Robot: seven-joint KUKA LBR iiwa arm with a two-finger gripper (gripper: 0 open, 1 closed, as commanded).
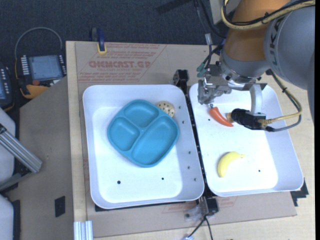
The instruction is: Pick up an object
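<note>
Divided tray [143, 132] and cookie [165, 107] in left bin [95, 149], carrot [220, 116] behind banana [228, 162] in right bin [280, 169]

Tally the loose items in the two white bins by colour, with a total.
Blue: 1, the divided plate in the left bin
Tan: 1, the cookie partly hidden behind the plate
Orange-red: 1, the carrot in the right bin, just below the gripper
Yellow: 1, the banana in the right bin
Total: 4
</note>
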